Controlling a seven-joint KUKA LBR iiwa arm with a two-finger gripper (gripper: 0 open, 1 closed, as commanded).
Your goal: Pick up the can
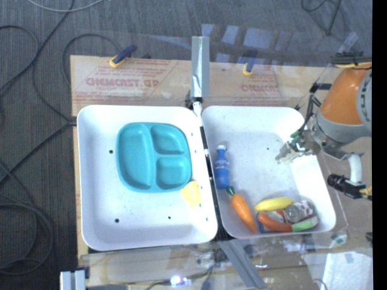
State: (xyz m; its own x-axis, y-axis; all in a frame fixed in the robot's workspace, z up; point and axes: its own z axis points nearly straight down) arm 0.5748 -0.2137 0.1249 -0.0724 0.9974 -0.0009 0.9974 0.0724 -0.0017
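Broadly, the worktop carries two white bins side by side. The left bin holds a blue sectioned tray with a small yellow piece at its near right corner. The right bin holds a blue bottle by its left wall, a carrot nearer, and a crowded near right corner. There the can lies on its side, touching a banana on its left and a red and green vegetable on its near side. My claw hangs over the right bin's far right part, well apart from the can, holding nothing; I cannot tell how its jaws stand. To do this well, I judge I should travel nearward, centre over the can, straddle its narrow width and descend clear of the banana.
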